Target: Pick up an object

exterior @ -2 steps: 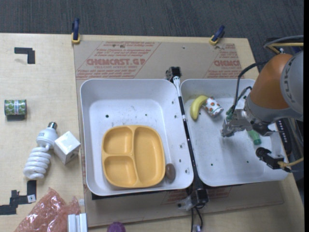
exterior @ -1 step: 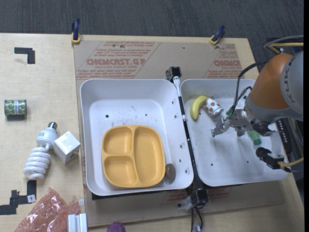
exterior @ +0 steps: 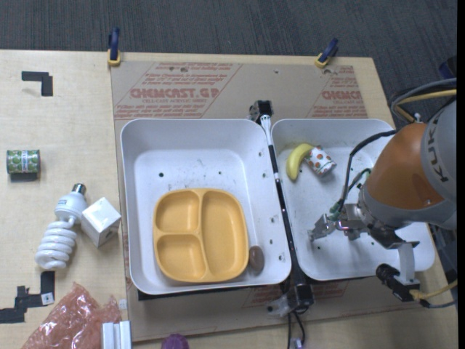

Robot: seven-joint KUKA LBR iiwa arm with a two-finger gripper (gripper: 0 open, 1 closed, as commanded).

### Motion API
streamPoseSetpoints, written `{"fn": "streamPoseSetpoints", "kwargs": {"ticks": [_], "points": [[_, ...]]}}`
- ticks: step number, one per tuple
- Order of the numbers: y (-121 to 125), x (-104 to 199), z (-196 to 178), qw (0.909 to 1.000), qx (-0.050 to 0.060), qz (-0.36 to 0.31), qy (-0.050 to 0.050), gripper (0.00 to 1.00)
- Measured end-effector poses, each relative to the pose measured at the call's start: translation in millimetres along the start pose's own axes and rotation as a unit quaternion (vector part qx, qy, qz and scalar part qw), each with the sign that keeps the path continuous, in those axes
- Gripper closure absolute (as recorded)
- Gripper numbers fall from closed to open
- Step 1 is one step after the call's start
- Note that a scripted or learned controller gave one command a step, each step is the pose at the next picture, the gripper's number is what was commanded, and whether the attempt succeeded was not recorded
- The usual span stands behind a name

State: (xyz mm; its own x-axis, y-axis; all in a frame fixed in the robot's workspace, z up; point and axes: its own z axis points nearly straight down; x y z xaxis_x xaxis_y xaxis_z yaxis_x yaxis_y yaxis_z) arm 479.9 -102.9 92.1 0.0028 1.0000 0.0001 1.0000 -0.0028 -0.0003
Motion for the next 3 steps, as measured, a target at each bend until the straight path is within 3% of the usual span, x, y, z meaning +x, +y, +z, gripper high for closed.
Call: {"fn": "streamPoseSetpoints", "kwargs": {"ticks": [1,2,3], "points": [[1.4,-0.8,-9.8,1.0,-0.001,0.001,0.0,1.0],[69.8,6.2,-0.2,1.0,0.0,-0.002,0.0,1.0],[69.8,6.2,-0.2,1.0,0.0,-0.002,0.0,0.0]]}}
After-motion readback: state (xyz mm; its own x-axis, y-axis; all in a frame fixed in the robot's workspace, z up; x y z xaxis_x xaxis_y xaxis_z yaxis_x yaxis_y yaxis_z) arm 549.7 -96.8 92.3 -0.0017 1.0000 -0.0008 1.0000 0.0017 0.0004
